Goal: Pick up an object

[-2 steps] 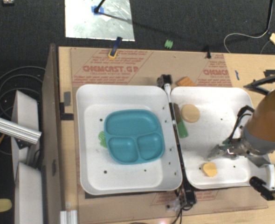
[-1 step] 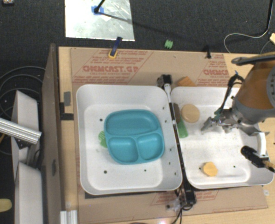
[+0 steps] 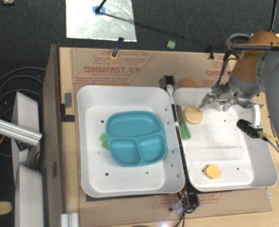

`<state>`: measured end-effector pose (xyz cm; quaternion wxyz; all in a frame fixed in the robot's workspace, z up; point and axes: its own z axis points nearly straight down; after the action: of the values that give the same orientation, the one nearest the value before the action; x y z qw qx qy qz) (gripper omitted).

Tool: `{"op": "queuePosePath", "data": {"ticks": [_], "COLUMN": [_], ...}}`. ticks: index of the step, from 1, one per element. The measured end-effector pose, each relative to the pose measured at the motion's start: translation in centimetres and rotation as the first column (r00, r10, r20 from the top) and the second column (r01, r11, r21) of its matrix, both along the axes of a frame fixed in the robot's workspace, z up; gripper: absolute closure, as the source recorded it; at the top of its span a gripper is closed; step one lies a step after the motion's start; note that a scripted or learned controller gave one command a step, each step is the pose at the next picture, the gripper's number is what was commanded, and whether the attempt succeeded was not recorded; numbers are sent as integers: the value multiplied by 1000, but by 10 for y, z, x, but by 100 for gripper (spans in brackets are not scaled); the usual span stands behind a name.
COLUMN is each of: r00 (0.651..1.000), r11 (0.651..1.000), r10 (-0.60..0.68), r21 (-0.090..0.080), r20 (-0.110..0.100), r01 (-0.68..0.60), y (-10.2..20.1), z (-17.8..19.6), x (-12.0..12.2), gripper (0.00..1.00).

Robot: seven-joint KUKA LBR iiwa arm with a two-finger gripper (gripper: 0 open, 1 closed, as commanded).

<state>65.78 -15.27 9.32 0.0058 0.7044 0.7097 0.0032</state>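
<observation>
- I see the gripper (image 3: 213, 106) released and empty at the right bin's (image 3: 265, 174) 12 o'clock.
- Tan disc (image 3: 193, 115) at 10 o'clock, yellow piece (image 3: 213, 171) at 6.

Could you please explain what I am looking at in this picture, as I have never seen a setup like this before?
This is one picture from a camera fixed above a bench, looking down at a slant. The grey machine with the orange band coming in from the right is a robot arm. At its tip is a gripper, its tool for picking things up, which hangs over the far end of the right bin.

The left bin holds a blue divided tray, with something small and green poking out at its left edge. The right bin holds a round tan piece, a green piece by its left wall and a yellow-orange piece nearer the camera.

From this angle I cannot tell whether the gripper holds anything.
</observation>
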Motion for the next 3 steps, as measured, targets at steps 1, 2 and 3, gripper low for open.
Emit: {"op": "queuePosePath", "data": {"ticks": [1,2,3], "r00": [1000,1000,1000], "r11": [1000,1000,1000], "r10": [-3,-14,3], "r21": [-3,2,4], "r20": [9,6,2], "r01": [3,14,-3], "y": [51,-20,41], "z": [-1,-1,129], "x": [-25,-101,-111], "gripper": [0,0,0]}}
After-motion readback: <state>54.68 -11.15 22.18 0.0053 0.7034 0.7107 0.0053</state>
